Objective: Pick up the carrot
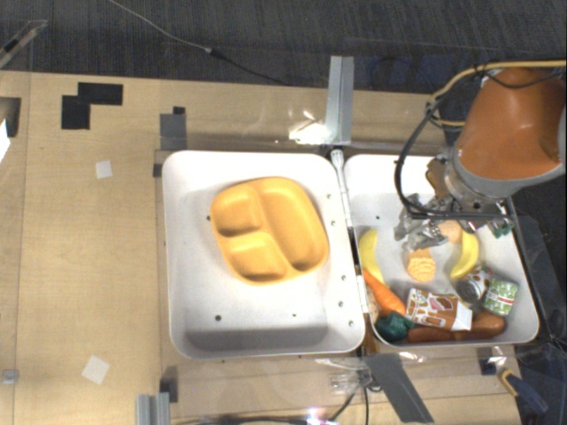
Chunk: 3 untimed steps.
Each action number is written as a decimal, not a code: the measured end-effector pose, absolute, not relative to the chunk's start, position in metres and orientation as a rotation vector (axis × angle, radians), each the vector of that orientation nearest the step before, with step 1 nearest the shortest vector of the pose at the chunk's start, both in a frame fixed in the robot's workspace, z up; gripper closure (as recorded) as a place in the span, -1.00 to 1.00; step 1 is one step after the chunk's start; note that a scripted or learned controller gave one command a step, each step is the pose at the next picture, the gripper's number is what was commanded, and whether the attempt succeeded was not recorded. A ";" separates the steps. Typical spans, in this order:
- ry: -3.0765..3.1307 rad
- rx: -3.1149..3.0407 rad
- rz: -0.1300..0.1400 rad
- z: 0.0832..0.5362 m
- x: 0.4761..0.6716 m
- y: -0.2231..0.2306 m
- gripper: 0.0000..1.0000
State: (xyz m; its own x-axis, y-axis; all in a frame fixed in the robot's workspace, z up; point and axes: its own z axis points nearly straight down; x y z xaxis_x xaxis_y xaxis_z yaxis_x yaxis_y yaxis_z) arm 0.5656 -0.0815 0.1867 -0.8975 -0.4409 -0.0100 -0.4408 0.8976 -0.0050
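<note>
The carrot (384,297) is orange with a dark green top and lies at a slant along the left wall of the right bin (381,184), near its front corner. My gripper (429,232) hangs over the middle of that bin, up and to the right of the carrot and apart from it. The gripper sits just above a round orange waffle-like piece (422,266). The arm's orange band (514,122) covers the bin's back right part.
The right bin also holds a yellow banana (368,253) by the carrot, another banana (467,257), a brown carton (438,309), a sausage (456,330) and small cans (500,297). The left bin (190,237) holds a yellow divided plate (266,228).
</note>
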 end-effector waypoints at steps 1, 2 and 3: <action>3.049 -0.745 0.002 0.099 0.559 -0.081 1.00; 2.867 -1.239 -0.009 0.092 0.555 -0.096 1.00; 3.043 -0.717 -0.008 0.091 0.568 -0.092 1.00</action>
